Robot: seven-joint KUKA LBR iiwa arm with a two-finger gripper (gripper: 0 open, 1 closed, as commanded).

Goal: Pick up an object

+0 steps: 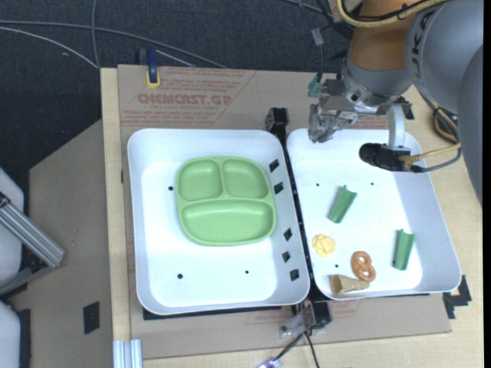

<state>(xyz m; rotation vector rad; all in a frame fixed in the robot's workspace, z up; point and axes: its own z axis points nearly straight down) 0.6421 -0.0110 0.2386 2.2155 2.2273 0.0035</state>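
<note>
My gripper (322,131) hangs over the far left corner of the right bin (430,198), with nothing between its fingers that I can make out. Lower in that bin lie a green piece (341,204) near the middle and a second green piece (403,250) at the right. Along the near edge sit a yellow item (324,244), a brown pretzel (363,266) and a tan wedge (347,284). All of these lie well in front of the gripper.
The left bin (149,228) holds a green divided plate (225,200). A black divider with clips (285,198) runs between the bins. The arm's grey and orange body (399,29) looms over the far right. Cables (115,29) trail across the dark floor behind the bench.
</note>
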